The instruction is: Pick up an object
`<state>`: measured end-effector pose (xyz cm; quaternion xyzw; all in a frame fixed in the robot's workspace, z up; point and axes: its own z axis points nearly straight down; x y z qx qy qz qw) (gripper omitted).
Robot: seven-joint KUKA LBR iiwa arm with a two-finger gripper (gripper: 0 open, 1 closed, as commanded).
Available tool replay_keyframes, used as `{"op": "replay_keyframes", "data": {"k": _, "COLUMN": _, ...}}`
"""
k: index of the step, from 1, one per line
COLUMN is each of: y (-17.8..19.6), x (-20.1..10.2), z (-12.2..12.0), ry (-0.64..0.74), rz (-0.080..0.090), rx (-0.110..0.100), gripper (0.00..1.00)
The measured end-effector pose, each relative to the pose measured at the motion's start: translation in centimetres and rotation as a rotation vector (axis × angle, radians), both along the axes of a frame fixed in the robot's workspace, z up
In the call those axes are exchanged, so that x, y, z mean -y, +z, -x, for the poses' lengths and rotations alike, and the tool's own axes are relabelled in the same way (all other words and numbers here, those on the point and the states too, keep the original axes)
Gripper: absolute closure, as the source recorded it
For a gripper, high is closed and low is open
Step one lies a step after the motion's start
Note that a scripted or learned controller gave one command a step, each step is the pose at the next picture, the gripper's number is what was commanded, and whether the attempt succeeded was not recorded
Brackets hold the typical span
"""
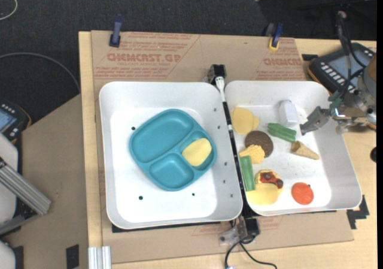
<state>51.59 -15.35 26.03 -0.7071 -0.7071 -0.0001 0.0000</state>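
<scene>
Arm enters from the right edge, mostly cut off. The hand point(315, 121) hovers over the upper right of the right white bin point(341, 172), dark fingers angled down-left; can't tell how wide they stand, nothing visibly between them. Nearest items: white cup-like object point(289, 111), green pickle-shaped piece point(281, 132), tan wedge point(306, 151). Orange tomato-like toy point(303, 193) sits near the front wall. Left white bin point(114, 142) holds a blue divided plate point(164, 145) with a yellow lump point(197, 151); bare floor around it.
</scene>
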Motion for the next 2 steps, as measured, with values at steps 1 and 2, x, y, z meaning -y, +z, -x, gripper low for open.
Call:
{"op": "replay_keyframes", "data": {"k": 1, "y": -8.6, "x": -0.3, "z": -0.4, "ry": 0.000, "rz": -0.003, "rx": -0.010, "gripper": 0.00}}
{"op": "replay_keyframes", "data": {"k": 2, "y": -3.5, "x": 0.1, "z": 3.8, "ry": -0.002, "rz": -0.001, "rx": -0.001, "gripper": 0.00}}
